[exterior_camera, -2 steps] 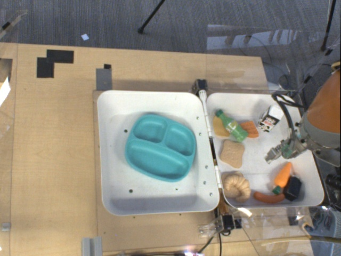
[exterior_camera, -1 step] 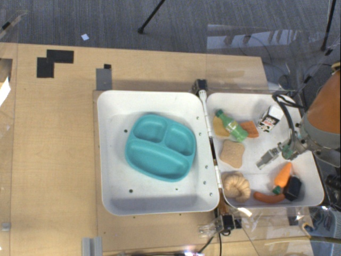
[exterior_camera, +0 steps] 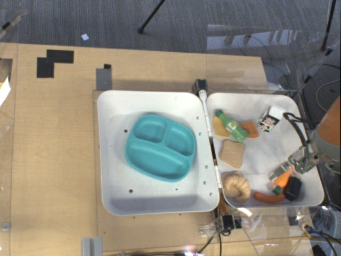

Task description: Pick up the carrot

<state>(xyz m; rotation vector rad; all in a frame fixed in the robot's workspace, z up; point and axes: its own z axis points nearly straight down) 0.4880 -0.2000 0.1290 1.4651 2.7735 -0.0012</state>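
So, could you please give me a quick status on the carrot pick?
Gripper low in right bin, at carrot. Grip unconfirmed. Black block and sausage close beside.

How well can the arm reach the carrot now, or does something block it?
Probably yes. The gripper is already right at the carrot near the right bin's front right corner. A black block and a sausage lie close beside it and may crowd the approach.

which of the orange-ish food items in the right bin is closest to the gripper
The carrot, the small bright orange piece with a green top, lies right at the gripper. The sausage lies below it, and the orange piece beside the green bottle is far off.
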